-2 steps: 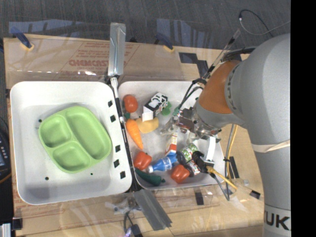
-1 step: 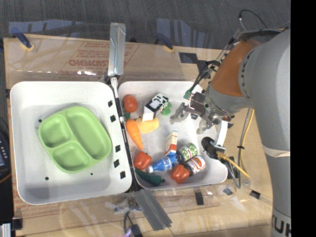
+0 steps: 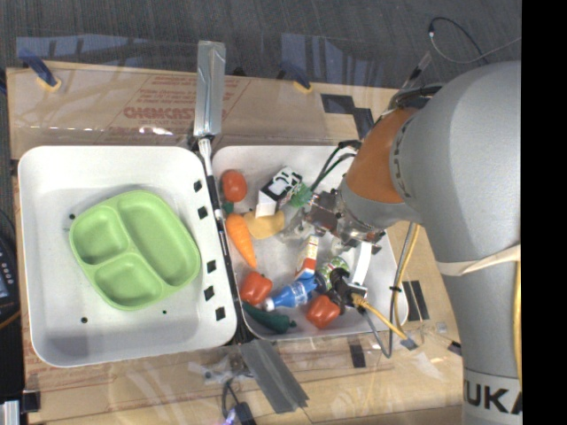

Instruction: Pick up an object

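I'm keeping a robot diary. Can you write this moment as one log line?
arm: over right bin | gripper: above toy pile, near carrot | held: nothing seen | left bin: green tray

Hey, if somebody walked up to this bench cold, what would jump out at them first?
Probably the big grey arm with its orange band, reaching in from the right over the right bin. That bin is crowded with toy food: a carrot, a tomato, red peppers. In the left bin lies a bright green divided plate.
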Tool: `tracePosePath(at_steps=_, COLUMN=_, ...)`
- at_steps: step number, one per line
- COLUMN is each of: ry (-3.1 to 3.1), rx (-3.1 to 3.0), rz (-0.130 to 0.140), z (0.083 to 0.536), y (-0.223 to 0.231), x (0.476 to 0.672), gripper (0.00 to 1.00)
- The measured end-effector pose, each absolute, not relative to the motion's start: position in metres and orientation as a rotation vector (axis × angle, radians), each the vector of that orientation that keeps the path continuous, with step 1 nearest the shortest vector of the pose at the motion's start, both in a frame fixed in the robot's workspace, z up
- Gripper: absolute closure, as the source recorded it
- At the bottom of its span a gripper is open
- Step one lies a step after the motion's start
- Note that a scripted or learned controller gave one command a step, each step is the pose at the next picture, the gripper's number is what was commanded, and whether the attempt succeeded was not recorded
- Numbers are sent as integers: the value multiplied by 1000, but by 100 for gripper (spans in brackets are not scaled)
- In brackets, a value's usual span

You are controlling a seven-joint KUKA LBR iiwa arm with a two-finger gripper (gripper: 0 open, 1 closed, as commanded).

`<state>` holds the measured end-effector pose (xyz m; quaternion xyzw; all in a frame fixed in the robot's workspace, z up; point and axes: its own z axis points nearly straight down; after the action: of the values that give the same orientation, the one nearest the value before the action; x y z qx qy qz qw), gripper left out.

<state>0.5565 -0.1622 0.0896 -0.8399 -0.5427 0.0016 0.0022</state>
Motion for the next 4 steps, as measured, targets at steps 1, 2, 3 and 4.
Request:
tracePosePath(at_steps=1, ry=-1725, rx=-2620, rz=6, z=151, y=-193, x=517, gripper=0)
tracePosePath(at_steps=2, ry=-1736, rx=-2611, rz=7, z=110, y=-182, x=530, gripper=0)
tracePosePath(at_steps=3, ry=-1838, rx=-2541, rz=7, z=157, y=-170, x=568, gripper=0)
tracePosePath(at_steps=4, ry=-1920, rx=-2479, rz=4, z=90, y=-163, x=537, gripper=0)
